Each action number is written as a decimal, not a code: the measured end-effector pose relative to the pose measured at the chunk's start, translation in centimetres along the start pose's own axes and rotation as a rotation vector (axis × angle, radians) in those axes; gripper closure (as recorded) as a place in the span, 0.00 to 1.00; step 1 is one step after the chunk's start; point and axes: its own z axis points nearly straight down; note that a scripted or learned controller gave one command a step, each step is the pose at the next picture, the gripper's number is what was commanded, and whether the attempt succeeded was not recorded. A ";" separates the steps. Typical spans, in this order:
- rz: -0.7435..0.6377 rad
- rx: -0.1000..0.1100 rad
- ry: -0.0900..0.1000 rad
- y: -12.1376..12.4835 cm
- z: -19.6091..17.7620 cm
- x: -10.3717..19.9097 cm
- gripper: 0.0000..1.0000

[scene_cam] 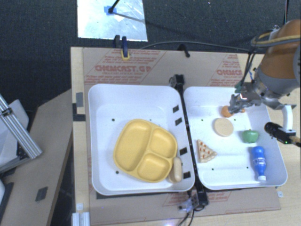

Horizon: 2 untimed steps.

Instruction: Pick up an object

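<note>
Orange ball (226,111) lying in right bin (273,173), upper area | gripper (239,103) hovering just beside it, finger state unclear | cracker (223,127) sitting nearby | yellow tray (141,149) occupying left bin (106,126)

Grey arm with orange band enters from right edge, bent down and leftward; tool (239,102) sits low at its tip, wrist angled toward the left.

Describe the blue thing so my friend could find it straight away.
Look at the right bin, the one beside the bin holding the yellow tray. In its near right corner lies a small blue bottle with a white cap, just below a green toy. Nothing else there is blue.
</note>
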 end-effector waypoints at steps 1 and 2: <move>0.001 0.001 0.000 -1.7 -0.4 5.0 1.00; -0.001 0.000 0.001 -1.6 0.0 10.9 1.00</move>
